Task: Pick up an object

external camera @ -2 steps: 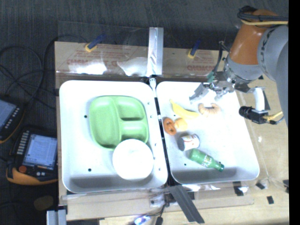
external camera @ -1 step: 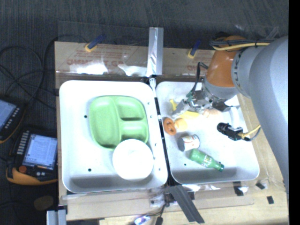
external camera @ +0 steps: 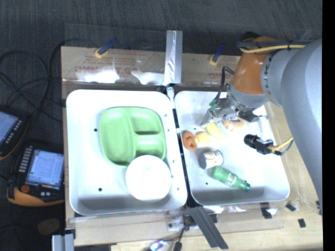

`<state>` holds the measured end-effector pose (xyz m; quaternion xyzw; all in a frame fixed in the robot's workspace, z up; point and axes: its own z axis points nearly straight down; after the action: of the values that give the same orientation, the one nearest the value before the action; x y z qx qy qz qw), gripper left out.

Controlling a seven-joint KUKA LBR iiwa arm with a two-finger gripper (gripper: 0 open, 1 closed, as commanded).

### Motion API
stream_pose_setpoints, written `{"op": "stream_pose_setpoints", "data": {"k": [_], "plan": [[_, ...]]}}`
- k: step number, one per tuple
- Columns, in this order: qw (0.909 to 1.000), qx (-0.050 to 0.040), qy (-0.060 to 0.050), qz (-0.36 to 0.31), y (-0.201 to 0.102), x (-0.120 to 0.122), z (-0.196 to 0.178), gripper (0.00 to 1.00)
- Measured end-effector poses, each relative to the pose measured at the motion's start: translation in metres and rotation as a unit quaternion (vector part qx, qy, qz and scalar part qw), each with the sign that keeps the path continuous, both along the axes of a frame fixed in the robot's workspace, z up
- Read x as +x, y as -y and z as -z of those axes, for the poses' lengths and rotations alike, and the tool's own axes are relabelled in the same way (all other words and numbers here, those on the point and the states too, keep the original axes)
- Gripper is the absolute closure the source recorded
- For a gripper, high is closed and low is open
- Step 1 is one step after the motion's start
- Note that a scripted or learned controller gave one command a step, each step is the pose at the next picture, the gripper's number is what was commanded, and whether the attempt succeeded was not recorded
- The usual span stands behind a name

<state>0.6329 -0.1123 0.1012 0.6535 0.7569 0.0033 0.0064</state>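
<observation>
Gripper (external camera: 222,110) hung low in right bin (external camera: 277,192), just above yellow piece (external camera: 215,129); state of fingers could not be told. Orange toy (external camera: 188,139), white figure (external camera: 212,157), green bottle (external camera: 229,178) lay nearby. Nothing visibly lifted; pick judged unfinished.

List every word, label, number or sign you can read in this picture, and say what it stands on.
None can be read.
Cardboard sheet behind the bins: faint reddish print, too blurred.
Small lit handheld screen at the left: content too small.
Green plastic bottle: pale label, nothing legible.
</observation>
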Motion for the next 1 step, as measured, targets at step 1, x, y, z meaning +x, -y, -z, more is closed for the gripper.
{"op": "stream_pose_setpoints", "data": {"k": [1], "plan": [[0.9887,0.0039,-0.022,-0.148,0.0115,0.0298,0.0132,1.00]]}}
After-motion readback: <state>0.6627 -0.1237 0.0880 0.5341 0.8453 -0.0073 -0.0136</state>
